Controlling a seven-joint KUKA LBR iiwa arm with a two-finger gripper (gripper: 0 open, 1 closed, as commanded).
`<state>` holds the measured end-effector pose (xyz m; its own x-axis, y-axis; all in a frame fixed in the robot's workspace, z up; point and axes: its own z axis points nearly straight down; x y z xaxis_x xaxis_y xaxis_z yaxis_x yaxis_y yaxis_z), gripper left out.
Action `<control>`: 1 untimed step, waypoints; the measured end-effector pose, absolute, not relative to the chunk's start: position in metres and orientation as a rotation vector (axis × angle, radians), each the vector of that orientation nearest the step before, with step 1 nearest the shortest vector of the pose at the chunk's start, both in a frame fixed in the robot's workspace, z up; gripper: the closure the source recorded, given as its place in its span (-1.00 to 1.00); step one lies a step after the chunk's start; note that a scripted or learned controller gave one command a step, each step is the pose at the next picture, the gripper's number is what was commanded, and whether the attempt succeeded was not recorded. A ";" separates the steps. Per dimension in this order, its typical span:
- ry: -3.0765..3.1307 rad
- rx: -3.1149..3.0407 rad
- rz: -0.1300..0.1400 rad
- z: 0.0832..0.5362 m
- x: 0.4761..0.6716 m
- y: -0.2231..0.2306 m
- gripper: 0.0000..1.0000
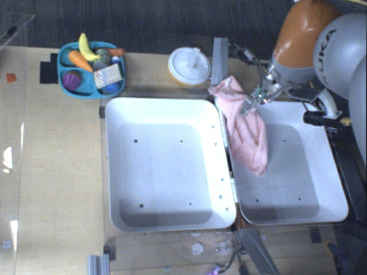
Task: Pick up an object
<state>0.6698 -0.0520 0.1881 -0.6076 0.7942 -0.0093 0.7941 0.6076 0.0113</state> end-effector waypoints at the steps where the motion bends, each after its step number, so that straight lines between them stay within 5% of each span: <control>1: 2.872 1.235 0.009 0.232 0.668 -0.046 1.00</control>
<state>0.6680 -0.0459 0.2323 -0.6881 0.7256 -0.0116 0.7255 0.6882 0.0111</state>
